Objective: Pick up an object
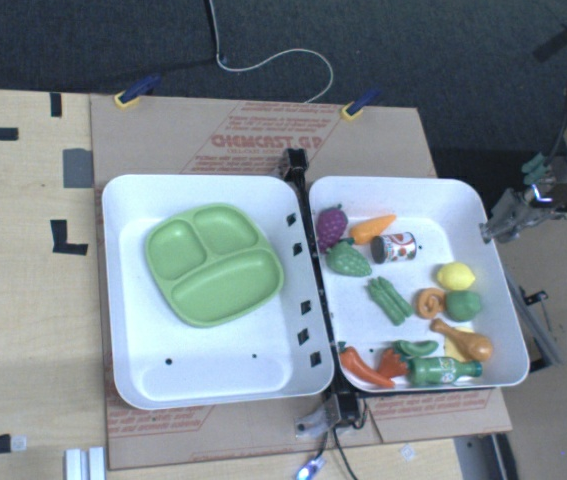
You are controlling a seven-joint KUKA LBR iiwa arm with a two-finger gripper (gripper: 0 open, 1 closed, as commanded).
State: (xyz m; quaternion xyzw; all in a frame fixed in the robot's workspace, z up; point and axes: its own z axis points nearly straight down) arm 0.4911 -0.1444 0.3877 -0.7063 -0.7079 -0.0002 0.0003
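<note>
The right bin (463, 200) holds several toy foods. Purple grapes (331, 225), an orange carrot (373, 229) and a small can (396, 247) lie at its back. A leafy green piece (348, 260) and green beans (390, 300) are in the middle. A lemon (455, 276), a lime (463, 306), an orange ring (429, 303) and a drumstick (463, 338) sit on the right. A green bottle (443, 371) and a red pepper (363, 366) lie along the front. My gripper (508, 216) hangs just outside the bin's right rim, apart from every object.
The left bin (128, 353) holds a green divided plate (215, 263). Both bins rest on a cardboard sheet (263, 133) held by clips. A white cable (263, 63) runs across the dark floor behind.
</note>
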